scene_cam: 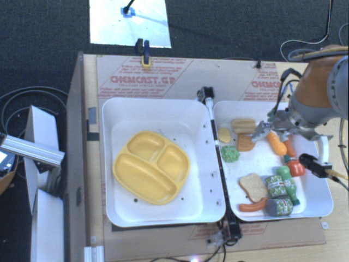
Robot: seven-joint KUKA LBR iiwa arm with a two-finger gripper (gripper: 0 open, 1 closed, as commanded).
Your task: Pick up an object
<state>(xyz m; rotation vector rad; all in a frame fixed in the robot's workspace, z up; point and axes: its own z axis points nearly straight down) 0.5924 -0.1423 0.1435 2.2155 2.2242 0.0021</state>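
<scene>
While the arm (322, 89) reaches in from the right over the right bin (327, 201), its gripper (265, 129) hangs low by the bread roll (243, 126) and carrot (277, 143); whether it is open, I cannot tell. Bread slice (253, 186), sausage (253, 206) and cans (278, 196) lie nearer. A yellow tray (151, 166) sits in the left bin (117, 124).

Even, bright overhead light whitens both bins (163, 105), shadows stay faint, and focus is slightly soft
</scene>
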